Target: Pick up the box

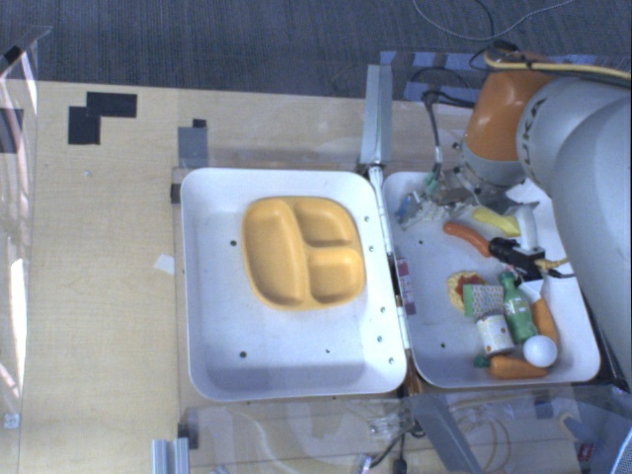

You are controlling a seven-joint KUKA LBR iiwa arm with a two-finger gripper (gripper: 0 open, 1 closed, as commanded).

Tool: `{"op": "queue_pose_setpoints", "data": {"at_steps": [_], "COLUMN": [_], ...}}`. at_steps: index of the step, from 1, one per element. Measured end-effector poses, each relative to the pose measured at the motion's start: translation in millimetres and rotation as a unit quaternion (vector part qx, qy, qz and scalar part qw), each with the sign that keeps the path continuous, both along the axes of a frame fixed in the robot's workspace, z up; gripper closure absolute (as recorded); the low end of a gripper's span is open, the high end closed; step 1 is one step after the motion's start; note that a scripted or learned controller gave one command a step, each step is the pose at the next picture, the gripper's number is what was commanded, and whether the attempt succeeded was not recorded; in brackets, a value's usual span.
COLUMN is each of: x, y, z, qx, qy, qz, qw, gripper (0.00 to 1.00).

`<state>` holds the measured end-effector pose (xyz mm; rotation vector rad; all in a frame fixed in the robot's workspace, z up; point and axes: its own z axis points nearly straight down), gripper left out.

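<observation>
Bench: pale wood; two shallow white bins side by side toward its right end; black tape marks near the far-left corner.
Left bin: holds a yellow divided tray, set toward the far side and a little right of centre. Bare white floor along the near edge and the left wall.
Right bin: crowded along its right half. Near-left corner and the left wall are open floor, the widest free room in this bin.
My arm: enters from the right, covering the bin's far-right corner; orange band above the wrist.
My gripper: low over the far-left corner of the right bin, close to the far wall and the divider between the bins. Finger spacing: cannot tell, tips too small and cluttered.
Box: small, patterned top, lying flat in the right bin's middle, toward the near-right cluster. Long axis looks roughly left to right; hard to be sure. Well apart from my gripper.
Box neighbours: green bottle touching or just beside its right edge; can just beside its near side; left side faces open floor.
Other items: carrot and white ball at the near-right corner; yellow banana and an orange-red piece toward the far side.
</observation>
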<state>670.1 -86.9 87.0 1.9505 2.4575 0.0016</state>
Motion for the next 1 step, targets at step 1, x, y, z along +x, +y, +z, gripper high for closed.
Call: {"op": "queue_pose_setpoints", "data": {"at_steps": [1], "x": [-0.3], "y": [-6.3], "z": [14.3], "qx": [-0.004], "qy": [0.002], "qz": [-0.001], "qw": [1.0], "gripper": [1.0]}}
